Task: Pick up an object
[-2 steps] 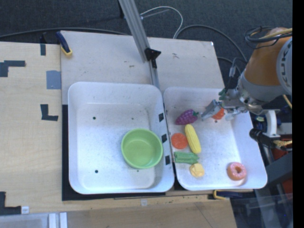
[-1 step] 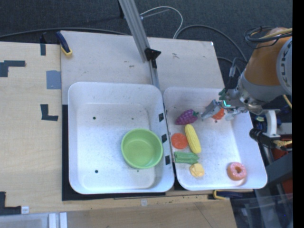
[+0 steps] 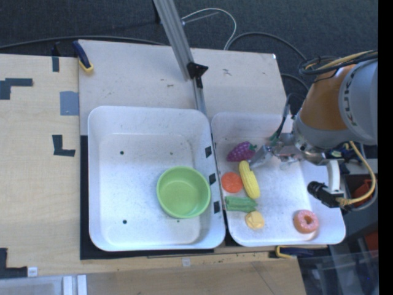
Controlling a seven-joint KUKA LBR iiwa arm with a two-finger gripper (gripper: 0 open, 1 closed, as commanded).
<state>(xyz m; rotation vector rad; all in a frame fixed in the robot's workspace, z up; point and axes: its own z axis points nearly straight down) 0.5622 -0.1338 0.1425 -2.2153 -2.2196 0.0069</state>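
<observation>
Pink doughnut (image 3: 305,221) sits untouched at the right bin's (image 3: 279,126) near corner while the claw (image 3: 265,155) hovers low over that bin's middle, just beside the purple grapes (image 3: 241,150) and yellow corn (image 3: 249,179), opening impossible to tell, so the approach looks underway and next comes a clean drop and squeeze.

In the right bin (image 3: 319,226) a cluster of toy foods is lying near the left wall. A purple grape bunch (image 3: 241,150) is sitting at the top, with a yellow corn cob (image 3: 249,179) lying lengthwise just below it. An orange round piece (image 3: 231,182) is resting beside the corn, a green vegetable (image 3: 240,204) is lying flat beneath, and a small yellow piece (image 3: 255,220) is sitting below that. A pink doughnut (image 3: 305,221) is lying apart, toward the bin's lower right corner.
</observation>
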